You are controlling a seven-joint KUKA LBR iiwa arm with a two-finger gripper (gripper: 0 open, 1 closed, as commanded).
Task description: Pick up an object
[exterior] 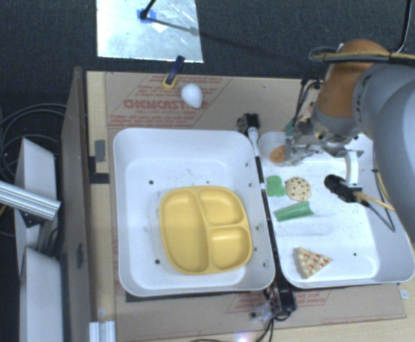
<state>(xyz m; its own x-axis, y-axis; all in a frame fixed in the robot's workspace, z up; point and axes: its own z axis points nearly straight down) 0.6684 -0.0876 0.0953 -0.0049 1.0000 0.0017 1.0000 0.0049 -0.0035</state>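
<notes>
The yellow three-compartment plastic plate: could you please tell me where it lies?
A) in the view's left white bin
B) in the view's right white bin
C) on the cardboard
A: the yellow three-compartment plastic plate lies flat inside the shallow white bin on the view's left, ringed by that bin's bare floor.

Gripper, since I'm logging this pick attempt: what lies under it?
An orange-brown piece peeks out beneath the gripper in the right bin. The gripper covers the rest of it, so its shape is hidden.
</notes>
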